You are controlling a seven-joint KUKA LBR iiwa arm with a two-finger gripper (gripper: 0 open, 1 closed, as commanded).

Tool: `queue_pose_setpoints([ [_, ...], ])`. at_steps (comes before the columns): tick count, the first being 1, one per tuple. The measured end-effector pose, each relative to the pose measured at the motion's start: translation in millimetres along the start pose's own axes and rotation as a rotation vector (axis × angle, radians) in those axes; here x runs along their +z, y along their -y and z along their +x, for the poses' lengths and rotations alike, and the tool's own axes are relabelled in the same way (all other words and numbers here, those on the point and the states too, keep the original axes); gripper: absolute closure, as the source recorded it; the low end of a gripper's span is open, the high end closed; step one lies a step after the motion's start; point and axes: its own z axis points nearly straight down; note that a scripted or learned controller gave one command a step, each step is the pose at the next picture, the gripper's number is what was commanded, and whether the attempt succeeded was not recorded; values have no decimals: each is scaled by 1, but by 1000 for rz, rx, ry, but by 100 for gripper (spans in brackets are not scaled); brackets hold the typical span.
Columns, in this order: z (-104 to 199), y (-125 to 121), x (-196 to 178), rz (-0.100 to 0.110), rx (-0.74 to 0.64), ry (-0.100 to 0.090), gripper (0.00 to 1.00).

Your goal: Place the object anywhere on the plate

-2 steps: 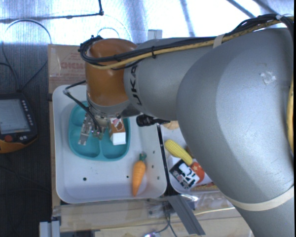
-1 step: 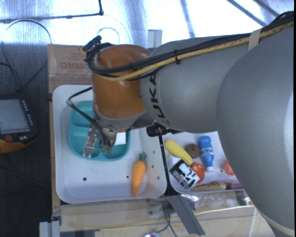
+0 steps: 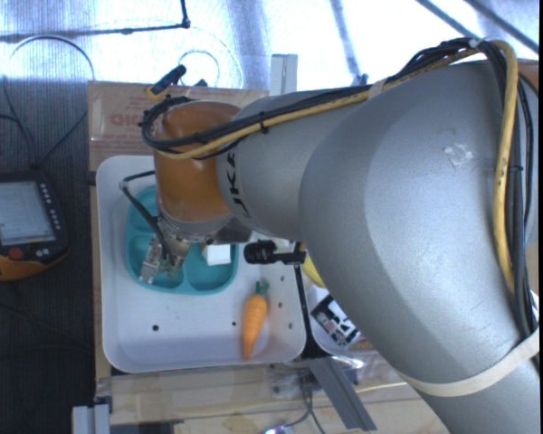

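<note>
A teal divided plate (image 3: 208, 277) lies in the left white bin (image 3: 163, 342). My gripper (image 3: 156, 265) hangs low over the plate's left compartment, below the orange band of the wrist (image 3: 190, 165). A small white block (image 3: 219, 254) rests on the plate's right part, close beside the wrist. An orange carrot with a green top (image 3: 253, 322) lies on the bin floor, just right of and below the plate, apart from the gripper. The arm hides the far part of the plate.
The big grey arm (image 3: 407, 233) covers most of the right bin, where a yellow edge (image 3: 311, 274) and a black-and-white item (image 3: 335, 322) peek out. A teach pendant (image 3: 18, 220) lies left of the bench. Cables run along the arm.
</note>
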Motion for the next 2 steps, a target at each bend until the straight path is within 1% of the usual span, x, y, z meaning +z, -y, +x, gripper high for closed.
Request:
queue_pose_setpoints([
  [1, -31, -20, 15, -10, 189, 0, 100],
  [2, -42, 42, 13, -27, -166, 22, 100],
])
